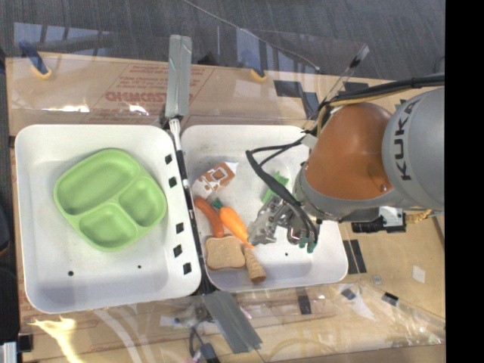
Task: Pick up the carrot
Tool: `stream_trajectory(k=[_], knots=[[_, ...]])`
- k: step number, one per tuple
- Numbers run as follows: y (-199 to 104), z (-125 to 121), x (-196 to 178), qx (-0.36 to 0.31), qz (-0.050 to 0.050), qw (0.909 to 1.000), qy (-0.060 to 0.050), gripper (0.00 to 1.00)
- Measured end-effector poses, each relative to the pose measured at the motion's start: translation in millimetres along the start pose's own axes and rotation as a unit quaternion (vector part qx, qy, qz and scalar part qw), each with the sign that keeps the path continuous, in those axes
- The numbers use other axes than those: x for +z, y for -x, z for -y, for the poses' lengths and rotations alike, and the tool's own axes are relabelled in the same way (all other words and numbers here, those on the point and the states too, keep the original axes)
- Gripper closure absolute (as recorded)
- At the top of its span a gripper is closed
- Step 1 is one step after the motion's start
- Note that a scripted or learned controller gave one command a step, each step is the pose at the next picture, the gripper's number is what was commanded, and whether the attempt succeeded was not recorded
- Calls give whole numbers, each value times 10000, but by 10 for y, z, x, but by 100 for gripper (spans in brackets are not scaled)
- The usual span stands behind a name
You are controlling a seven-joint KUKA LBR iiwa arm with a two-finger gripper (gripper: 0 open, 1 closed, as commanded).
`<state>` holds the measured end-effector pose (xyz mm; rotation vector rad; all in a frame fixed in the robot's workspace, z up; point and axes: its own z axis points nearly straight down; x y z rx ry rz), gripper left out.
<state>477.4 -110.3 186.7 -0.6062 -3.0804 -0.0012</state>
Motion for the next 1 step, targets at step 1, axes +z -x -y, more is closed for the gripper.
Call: stream_trajectory(k=[1], knots=[[-66, -384, -44, 1586, 9, 9873, 0, 100]])
